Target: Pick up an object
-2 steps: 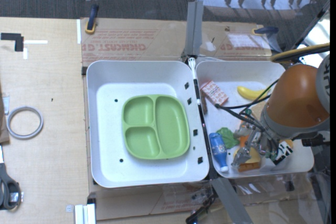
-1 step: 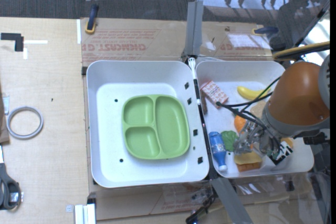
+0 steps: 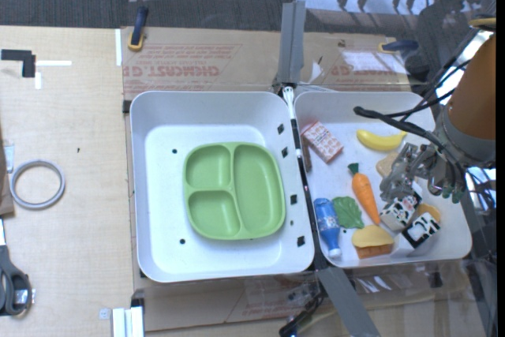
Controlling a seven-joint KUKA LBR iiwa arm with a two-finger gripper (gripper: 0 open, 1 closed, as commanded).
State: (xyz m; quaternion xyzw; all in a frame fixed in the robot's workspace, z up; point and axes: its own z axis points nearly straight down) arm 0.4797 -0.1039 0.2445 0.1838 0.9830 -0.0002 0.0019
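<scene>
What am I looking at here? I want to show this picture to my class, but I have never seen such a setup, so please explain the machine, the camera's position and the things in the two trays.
The picture comes from one camera fixed above a bench, looking down at a slant. The machine is a robot arm, grey with an orange band, reaching in from the right. At its end sits a gripper, a two-fingered claw, low over the right bin.

Two shallow white bins stand side by side. The left bin holds a green divided plate. The right bin holds toy food and small items: a banana, a carrot, a blue bottle, a pink box, a green leafy piece, and two black-and-white pieces near the gripper.

The view is too cluttered to tell whether the gripper holds anything.
</scene>
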